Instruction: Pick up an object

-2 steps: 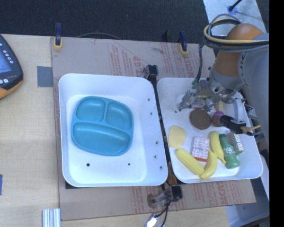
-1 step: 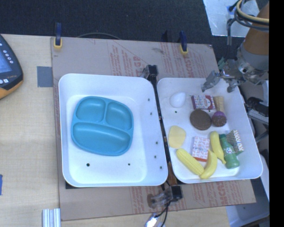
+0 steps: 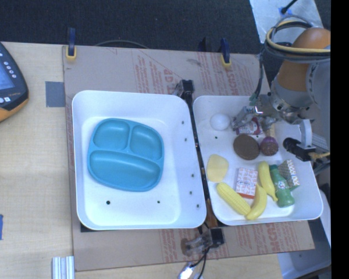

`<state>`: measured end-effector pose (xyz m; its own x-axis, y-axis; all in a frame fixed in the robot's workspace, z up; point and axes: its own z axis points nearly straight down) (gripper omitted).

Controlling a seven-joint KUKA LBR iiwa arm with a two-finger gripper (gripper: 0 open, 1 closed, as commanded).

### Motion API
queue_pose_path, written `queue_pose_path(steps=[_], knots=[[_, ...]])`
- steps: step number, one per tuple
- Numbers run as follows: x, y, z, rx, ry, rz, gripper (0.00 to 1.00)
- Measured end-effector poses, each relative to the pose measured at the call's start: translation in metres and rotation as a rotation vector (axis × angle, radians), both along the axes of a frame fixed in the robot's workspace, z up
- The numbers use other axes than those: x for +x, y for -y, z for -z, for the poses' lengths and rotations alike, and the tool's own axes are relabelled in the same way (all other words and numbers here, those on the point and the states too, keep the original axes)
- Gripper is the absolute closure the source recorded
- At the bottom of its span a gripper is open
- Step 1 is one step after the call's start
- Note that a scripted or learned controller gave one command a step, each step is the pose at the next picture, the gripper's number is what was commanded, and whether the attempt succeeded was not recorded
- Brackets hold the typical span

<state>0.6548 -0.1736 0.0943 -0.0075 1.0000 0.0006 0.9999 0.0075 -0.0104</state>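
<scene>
Right bin (image 3: pixel 314 213) crowded, claw (image 3: pixel 251 120) tips blurred among toys

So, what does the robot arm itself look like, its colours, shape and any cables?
The arm is a thick rounded grey body with an orange band around it, and a cable with a yellow edge loops over its top. Lower down it narrows into the gripper, a small cluster of grey metal parts with a bit of red. A black piece sticks out on the side near the right bin.
</scene>
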Motion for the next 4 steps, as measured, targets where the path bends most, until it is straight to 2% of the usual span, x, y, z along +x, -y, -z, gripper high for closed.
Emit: queue_pose_path(steps=[1,2,3,4], knots=[[-0.06,-0.04,0.004,0.002,0.0,0.003,0.0],[-0.007,-0.046,0.007,0.004,-0.041,0.012,0.0],[-0.066,-0.021,0.003,-0.001,0.0,0.006,0.0],[-0.09,-0.035,0.003,0.0,0.002,0.004,0.0]])
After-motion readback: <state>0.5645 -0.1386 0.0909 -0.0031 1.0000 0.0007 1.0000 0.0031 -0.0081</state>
